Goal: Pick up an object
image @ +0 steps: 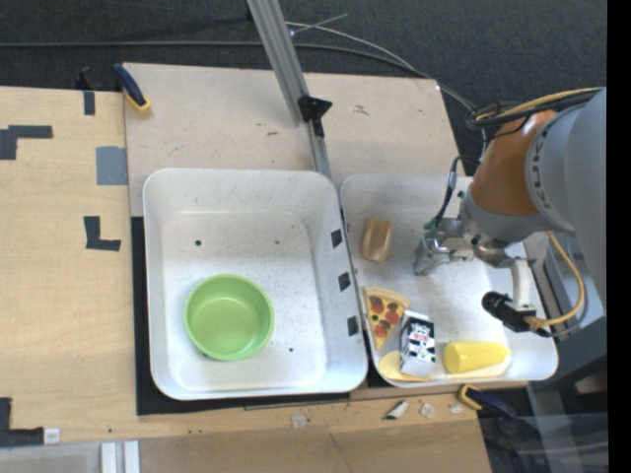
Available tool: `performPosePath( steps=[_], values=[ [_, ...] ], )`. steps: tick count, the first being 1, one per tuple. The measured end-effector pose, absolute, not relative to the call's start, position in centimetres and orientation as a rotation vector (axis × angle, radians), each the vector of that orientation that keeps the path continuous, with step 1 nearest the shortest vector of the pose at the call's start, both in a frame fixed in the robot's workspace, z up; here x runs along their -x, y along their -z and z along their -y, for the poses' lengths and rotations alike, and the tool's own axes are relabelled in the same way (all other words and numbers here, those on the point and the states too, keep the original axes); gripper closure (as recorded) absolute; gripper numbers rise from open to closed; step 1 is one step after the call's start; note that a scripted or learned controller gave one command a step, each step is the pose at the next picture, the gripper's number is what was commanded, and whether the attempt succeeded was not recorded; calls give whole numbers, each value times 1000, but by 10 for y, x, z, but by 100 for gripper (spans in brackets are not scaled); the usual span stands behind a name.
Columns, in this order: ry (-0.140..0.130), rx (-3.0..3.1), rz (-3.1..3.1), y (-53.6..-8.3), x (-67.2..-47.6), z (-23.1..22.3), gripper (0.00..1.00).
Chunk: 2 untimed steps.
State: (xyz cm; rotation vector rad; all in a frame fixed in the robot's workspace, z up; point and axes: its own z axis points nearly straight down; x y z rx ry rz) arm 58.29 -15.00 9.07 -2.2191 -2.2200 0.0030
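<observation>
Green bowl (229, 315) sits alone in the left bin (168, 205). Right bin (532, 368) has a tan block (376, 238), pizza slice (383, 311), small carton (418, 343) and yellow piece (475, 357). Claw (430, 257) hangs just right of the block, nothing in it; can't tell how wide.

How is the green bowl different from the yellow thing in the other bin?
The green bowl is round and open on top; the yellow thing is a solid lump lying on its side. The bowl is bigger. The bowl sits alone in the left bin; the yellow thing lies beside other toys in the right bin.
</observation>
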Motion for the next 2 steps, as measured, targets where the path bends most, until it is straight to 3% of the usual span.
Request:
performPosePath(
  steps=[1, 2],
  values=[
    [-4, 2216, 2219, -100, -582, 149, 100],
    [3, 2219, 2223, -151, -584, 138, 100]
  ],
)
